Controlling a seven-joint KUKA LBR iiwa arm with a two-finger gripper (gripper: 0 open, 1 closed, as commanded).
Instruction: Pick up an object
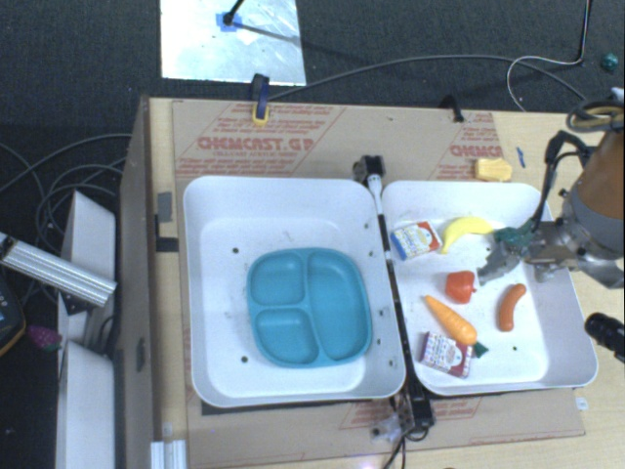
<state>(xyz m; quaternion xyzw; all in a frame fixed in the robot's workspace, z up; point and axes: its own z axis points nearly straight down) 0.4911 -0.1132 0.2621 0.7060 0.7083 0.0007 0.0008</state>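
Grey pincer (496, 262) slightly open, empty, above red pepper (461, 285)

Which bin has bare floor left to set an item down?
The left bin: bare white all round the blue divided plate, widest along its far side. The right bin is crowded; only the strip between the sausage and its near-right rim is free.

Even, fairly bright light falls from overhead, so the two white bins (293, 198) read nearly washed out and shadows beneath objects stay short and soft. A silvery sheet (232, 27) on the floor beyond the tabletop's far edge glares. Detail is slightly soft and grainy throughout.
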